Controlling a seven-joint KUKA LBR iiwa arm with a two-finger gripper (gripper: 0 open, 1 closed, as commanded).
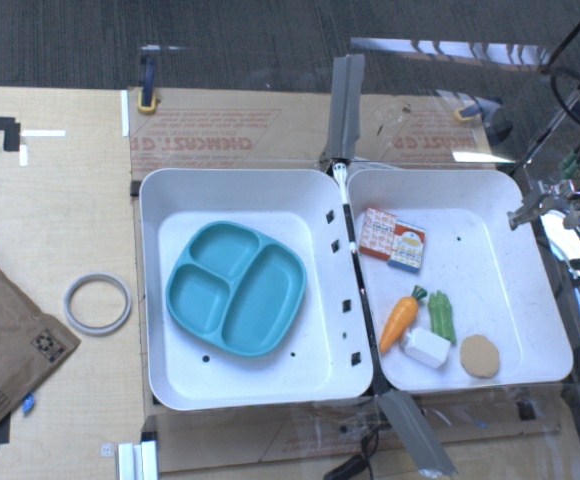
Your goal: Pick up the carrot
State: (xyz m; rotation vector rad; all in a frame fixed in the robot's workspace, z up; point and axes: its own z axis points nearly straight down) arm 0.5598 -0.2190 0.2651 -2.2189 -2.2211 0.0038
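Observation:
The carrot point(400, 321) is small and orange with a green leafy top. It lies in the right bin point(490, 223), in the front half, slanting with its tip toward the front left. Its lower side touches a white block point(426, 348), and a green vegetable piece point(441, 315) lies just to its right.
A round tan biscuit point(480, 356) sits at the right bin's front right. A small red, white and blue box point(391, 239) lies near the back left. The left bin point(160, 218) holds a teal divided plate point(235, 288). A tape ring point(97, 302) and a cardboard box point(10, 343) lie on the bench to the left.

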